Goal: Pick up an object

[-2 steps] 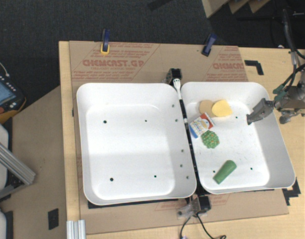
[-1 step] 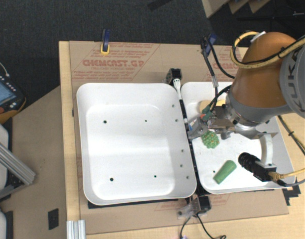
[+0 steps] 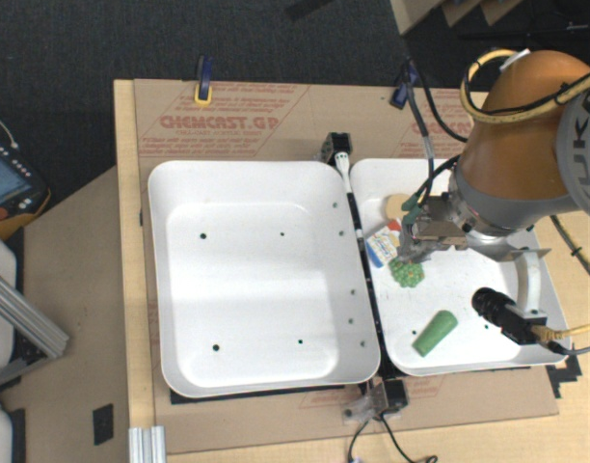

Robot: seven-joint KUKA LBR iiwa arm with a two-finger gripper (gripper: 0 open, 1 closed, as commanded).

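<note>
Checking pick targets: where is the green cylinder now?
Camera view: in the right bin, near its front edge, the green cylinder lies apart from the gripper, below a knobbly green lump.

Entry, robot body only. The arm (image 3: 536,152) is showing as a bulky, rounded form. The orange band (image 3: 526,114) is presenting as a smooth glossy dome and is catching a pale highlight on top. A matt grey ring (image 3: 512,205) is sitting below it. Grey casing (image 3: 586,152) at the right is carrying dark lettering, cropped and unreadable. Thin black cables (image 3: 426,133) are running down to the wrist; a pale yellow loop (image 3: 493,61) is curling over the dome. The gripper (image 3: 412,251) is reading as a compact grey-metal block with dark recesses.
</note>
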